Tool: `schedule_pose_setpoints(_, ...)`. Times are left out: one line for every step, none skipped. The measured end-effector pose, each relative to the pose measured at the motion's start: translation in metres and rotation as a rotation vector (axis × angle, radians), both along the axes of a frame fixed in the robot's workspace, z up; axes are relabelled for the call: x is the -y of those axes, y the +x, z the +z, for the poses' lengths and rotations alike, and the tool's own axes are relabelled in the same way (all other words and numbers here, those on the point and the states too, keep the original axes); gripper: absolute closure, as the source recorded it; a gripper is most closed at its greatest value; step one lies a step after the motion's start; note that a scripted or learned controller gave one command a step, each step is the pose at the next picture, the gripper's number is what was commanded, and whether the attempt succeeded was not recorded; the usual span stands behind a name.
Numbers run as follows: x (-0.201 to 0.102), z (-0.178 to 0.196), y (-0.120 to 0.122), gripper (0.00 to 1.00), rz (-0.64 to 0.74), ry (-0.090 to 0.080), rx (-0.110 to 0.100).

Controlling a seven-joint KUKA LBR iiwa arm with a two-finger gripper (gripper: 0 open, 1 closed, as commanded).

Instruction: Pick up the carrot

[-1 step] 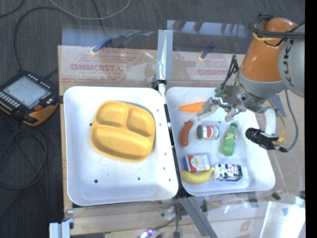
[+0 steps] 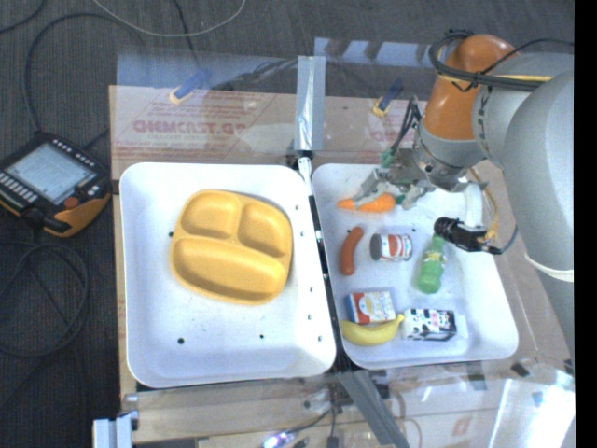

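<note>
The gripper (image 2: 390, 187) sits over the carrot (image 2: 369, 204) at the right bin's (image 2: 485, 339) far end; finger spacing can't be told.

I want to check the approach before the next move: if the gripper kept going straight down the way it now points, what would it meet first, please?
Most likely the carrot: the gripper points down into the right bin, directly over the carrot at the bin's far end. Whether it already touches the carrot is unclear from this slanted view.

Bright even overhead light, soft faint shadows, mild glare on white bins (image 2: 317, 343), slightly soft focus
</note>
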State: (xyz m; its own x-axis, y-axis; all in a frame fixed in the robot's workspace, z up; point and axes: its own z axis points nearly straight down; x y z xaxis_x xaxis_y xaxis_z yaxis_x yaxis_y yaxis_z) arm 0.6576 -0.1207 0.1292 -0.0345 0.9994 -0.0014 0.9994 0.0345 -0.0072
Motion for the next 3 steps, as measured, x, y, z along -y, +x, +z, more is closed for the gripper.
schedule_pose_setpoints(-0.003, -0.031, 0.014, 0.0, 0.322, -0.011, 0.013)
schedule_pose_setpoints(-0.002, -0.022, 0.015, 1.0, 0.323, -0.01, 0.018)
schedule_pose_setpoints(-0.07, 0.05, 0.01, 1.0, 0.164, 0.005, 0.001)
